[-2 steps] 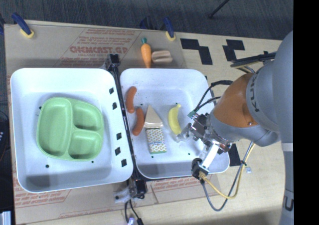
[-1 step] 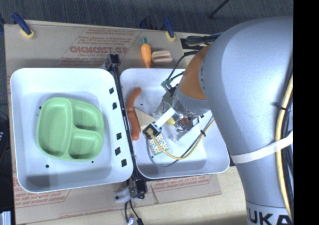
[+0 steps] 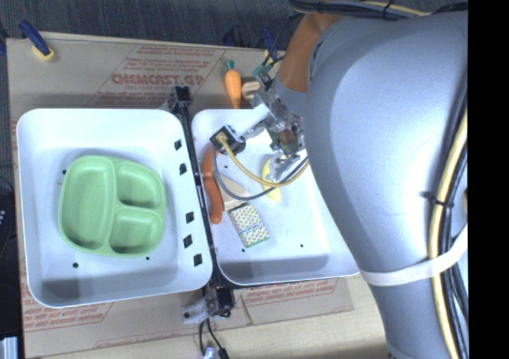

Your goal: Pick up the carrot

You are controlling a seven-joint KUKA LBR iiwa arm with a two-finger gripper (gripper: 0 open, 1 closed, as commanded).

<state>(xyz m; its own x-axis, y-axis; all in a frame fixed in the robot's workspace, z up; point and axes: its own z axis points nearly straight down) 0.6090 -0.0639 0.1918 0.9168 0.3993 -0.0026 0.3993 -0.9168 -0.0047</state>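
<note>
The big grey arm (image 3: 398, 150) fills the right side and leans over the right bin (image 3: 314, 258). The left bin (image 3: 40, 190) sits beside it and holds a green plate (image 3: 111, 204) with three parts. Both bins rest on a worktop (image 3: 119, 71) covered in brown card.

The claw (image 3: 280, 133) hangs over the back of the right bin, with yellow cable looped below it. It is not possible to tell if the claw is open or closed.

The carrot (image 3: 232, 87) lies outside the bins, on the card just behind the right bin's back edge. It is small and orange with a green top. It is near the claw but not in it.

In the right bin lie a long orange-red stick like a sausage (image 3: 211, 186), along the left wall, and a small patterned block (image 3: 250, 225).

The carrot looks like a toy, so it is likely light, hard and smooth. It may slip or roll. The thick middle looks like the best place to pinch it, across its short side.
</note>
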